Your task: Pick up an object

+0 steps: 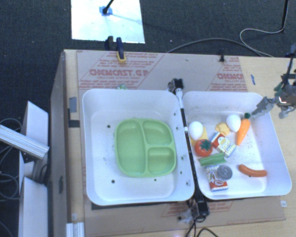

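Observation:
The right bin (pixel 274 147) holds several toy foods. Among them are an orange carrot (pixel 242 131), two white eggs (pixel 196 130) (pixel 233 122), a red tomato (pixel 203 147), a green cucumber piece (pixel 213 159), a sausage (pixel 252 171), a small carton (pixel 223 143) and a red-and-white packet (pixel 218 177). My gripper (pixel 273 111) hangs over the bin's upper right corner, just right of the carrot's leafy end. It is open, with nothing between its fingers.
The left bin (pixel 98 112) carries a green divided plate (pixel 145 147). A black divider rail (pixel 185 132) runs between the bins. Cardboard (pixel 138 70) lies under both bins, and a cable (pixel 266 33) loops at the back right.

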`<move>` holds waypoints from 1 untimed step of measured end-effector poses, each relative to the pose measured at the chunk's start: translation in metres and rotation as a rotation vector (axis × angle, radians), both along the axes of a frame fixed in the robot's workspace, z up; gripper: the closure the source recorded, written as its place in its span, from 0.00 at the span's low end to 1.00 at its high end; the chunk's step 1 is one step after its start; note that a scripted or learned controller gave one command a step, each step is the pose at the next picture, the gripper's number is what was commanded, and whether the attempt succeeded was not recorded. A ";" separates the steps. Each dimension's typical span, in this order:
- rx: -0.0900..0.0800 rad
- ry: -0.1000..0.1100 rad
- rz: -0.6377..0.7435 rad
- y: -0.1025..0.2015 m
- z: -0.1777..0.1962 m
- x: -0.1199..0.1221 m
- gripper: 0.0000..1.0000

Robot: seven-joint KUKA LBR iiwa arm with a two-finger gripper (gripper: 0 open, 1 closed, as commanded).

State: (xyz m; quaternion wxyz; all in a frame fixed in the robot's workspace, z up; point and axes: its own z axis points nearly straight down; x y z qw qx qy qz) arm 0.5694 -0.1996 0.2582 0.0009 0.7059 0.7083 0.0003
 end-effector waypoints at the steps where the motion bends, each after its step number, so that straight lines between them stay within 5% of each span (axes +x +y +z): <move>1: 0.000 0.000 0.001 0.001 -0.173 0.029 0.00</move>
